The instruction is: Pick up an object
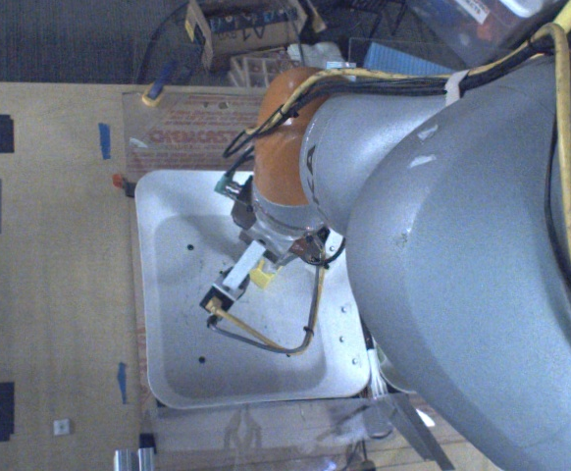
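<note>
Grey metal takes up most of the scene: the arm [442, 263] reaches in from the right, its orange band [281, 145] sitting just above the wrist. Under it, the pale wooden desk [50, 292] carries a white bin [158, 361], whose floor lies bare along its left and front parts. The gripper [300, 248] hangs low over the middle of this bin, and I cannot tell whether it is open or closed, because the wrist covers it from above. The main risk, as I judge it, is a grasp that closes on nothing: if the descent is aimed at bare floor, the gripper will only press on the plastic, and the bin may shift on the desk. No clear candidate for picking stands out on the open floor. One dark speck [189, 248] sits near the left wall and a second speck [202, 361] lies toward the front. Both are too small to tell whether they are holes in the bin or loose things. Anything larger would have to lie under the arm.
</note>
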`<control>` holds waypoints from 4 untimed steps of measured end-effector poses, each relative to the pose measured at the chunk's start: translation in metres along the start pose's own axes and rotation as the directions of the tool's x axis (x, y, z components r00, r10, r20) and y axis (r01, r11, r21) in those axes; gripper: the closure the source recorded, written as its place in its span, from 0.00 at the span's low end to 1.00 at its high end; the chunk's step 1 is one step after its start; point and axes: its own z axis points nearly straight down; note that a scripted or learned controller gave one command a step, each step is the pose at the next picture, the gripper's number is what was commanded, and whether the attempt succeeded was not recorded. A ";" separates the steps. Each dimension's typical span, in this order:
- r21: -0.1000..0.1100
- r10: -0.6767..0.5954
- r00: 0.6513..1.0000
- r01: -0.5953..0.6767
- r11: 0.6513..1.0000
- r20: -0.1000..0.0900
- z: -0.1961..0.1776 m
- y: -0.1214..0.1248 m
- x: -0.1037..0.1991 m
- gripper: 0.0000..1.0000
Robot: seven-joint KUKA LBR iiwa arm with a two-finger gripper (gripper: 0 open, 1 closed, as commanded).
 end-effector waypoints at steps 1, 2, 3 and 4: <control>-0.001 0.441 0.897 -0.441 0.897 -0.009 0.067 -0.015 0.010 1.00; 0.031 0.424 0.905 -0.425 0.905 0.043 0.042 0.022 0.041 1.00; -0.001 0.548 0.836 -0.548 0.837 -0.006 -0.065 0.050 0.049 1.00; -0.001 0.725 0.689 -0.725 0.689 -0.006 -0.056 0.033 0.065 1.00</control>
